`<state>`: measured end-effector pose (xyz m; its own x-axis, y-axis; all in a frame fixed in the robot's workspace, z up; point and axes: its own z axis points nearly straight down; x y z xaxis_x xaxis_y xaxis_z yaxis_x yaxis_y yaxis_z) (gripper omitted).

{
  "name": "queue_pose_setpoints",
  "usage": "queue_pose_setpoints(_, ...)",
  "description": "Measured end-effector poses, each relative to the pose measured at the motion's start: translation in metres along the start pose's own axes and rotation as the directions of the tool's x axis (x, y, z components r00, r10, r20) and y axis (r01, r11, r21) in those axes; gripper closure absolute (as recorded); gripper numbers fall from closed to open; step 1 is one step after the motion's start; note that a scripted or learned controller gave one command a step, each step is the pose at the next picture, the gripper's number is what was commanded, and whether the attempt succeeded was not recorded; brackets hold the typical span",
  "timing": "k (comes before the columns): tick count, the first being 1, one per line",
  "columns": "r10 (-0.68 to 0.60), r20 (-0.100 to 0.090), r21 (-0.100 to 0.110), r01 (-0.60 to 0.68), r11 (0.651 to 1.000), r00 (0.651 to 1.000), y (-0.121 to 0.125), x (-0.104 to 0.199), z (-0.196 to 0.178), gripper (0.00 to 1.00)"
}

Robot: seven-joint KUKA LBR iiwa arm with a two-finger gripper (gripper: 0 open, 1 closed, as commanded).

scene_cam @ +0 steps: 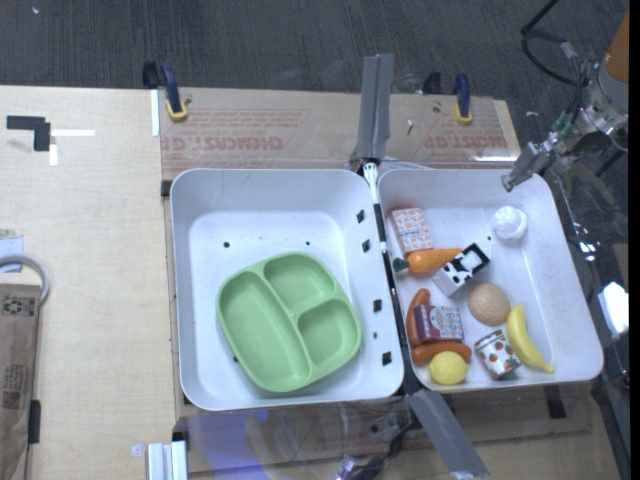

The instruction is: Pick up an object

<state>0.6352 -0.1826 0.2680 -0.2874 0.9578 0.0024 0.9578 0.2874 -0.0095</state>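
Observation:
The right bin (pixel 560 230) holds several small items. Among them are a pink box (pixel 411 230), a carrot (pixel 432 260), a black-and-white block (pixel 465 268), a white round lid (pixel 510 223), a tan egg-shaped ball (pixel 488 303), a banana (pixel 526 338), a lemon (pixel 449 368), a small printed cup (pixel 497 356) and red sausages (pixel 418 313). My gripper (pixel 522 171) hangs over the far right corner of this bin, above and just right of the white lid. Nothing shows in its grasp.
A green divided plate (pixel 290 320) lies in the left bin (pixel 200 268). A grey divider post (pixel 376 108) rises behind the seam between the bins. Clamps (pixel 462 98) sit on the cardboard behind them. Cables (pixel 560 28) trail near the arm at upper right.

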Motion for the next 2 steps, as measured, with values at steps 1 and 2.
queue_pose_setpoints(1, 0.088, 0.003, -0.011, -0.088, 0.996, 0.996, 0.013, -0.028, 0.159, 0.00)
queue_pose_setpoints(2, -0.288, 0.006, -0.009, 0.288, 0.958, 0.958, -0.053, -0.006, 0.124, 0.00)
